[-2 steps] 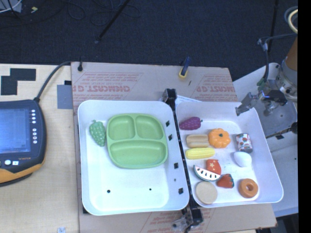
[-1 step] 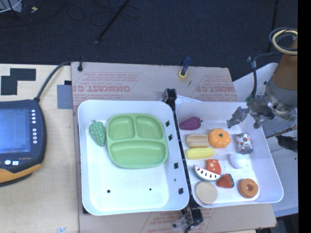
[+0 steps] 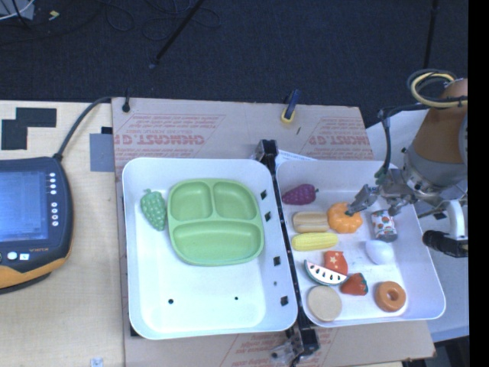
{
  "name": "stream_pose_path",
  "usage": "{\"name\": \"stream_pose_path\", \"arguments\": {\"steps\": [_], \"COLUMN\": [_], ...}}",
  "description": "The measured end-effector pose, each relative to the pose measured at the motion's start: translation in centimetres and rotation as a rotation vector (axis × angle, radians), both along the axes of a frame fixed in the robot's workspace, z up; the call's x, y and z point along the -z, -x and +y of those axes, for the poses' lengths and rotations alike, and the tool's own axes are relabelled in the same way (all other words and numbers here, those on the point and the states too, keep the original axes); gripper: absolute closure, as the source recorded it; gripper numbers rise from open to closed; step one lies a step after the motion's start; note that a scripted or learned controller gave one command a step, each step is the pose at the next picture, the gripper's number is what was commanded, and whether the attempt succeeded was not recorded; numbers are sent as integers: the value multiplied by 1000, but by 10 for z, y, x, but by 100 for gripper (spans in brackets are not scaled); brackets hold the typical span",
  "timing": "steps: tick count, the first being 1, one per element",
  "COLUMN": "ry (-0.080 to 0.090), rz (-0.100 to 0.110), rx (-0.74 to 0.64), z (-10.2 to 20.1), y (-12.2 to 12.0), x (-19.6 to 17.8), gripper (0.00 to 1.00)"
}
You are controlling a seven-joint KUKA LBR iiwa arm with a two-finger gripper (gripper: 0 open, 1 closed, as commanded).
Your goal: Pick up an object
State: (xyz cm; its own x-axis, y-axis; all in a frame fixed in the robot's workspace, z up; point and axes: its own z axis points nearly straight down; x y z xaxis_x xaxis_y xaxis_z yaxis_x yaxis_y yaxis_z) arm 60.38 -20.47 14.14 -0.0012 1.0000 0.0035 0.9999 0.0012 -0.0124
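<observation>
Camera view has the arm (image 3: 439, 140) leaning in from the right, its gripper (image 3: 380, 199) low over the right bin (image 3: 435, 300) with fingers spread apart — nothing between them. One fingertip sits just beside the orange pumpkin-shaped toy (image 3: 345, 219), the other near a small printed can (image 3: 383, 225). Crowded on this side: purple eggplant (image 3: 299, 195), bread roll (image 3: 310, 222), yellow corn (image 3: 314, 241), watermelon slice (image 3: 325, 272), red pieces (image 3: 345, 274), a white egg (image 3: 379, 251), a round cracker (image 3: 325, 304) and a doughnut (image 3: 390, 296) near the front right corner. Open floor runs along the far rim. Left bin (image 3: 145, 312) holds a green divided tray (image 3: 215, 222) with green grapes (image 3: 153, 209) touching its left edge — bare white across the front.
</observation>
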Motion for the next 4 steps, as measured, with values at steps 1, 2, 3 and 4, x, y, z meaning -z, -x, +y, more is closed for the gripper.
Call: {"name": "stream_pose_path", "arguments": {"steps": [1,2,3,4], "ry": [7,1,2,3], "rz": [-26,-17,-8,-10], "rx": [-1,-1,-1,-1], "z": [-1,0,-2,-2], "y": [-6,-6,-5,-2], "x": [18,15,-23,-82], "gripper": [0,100,100,100]}}
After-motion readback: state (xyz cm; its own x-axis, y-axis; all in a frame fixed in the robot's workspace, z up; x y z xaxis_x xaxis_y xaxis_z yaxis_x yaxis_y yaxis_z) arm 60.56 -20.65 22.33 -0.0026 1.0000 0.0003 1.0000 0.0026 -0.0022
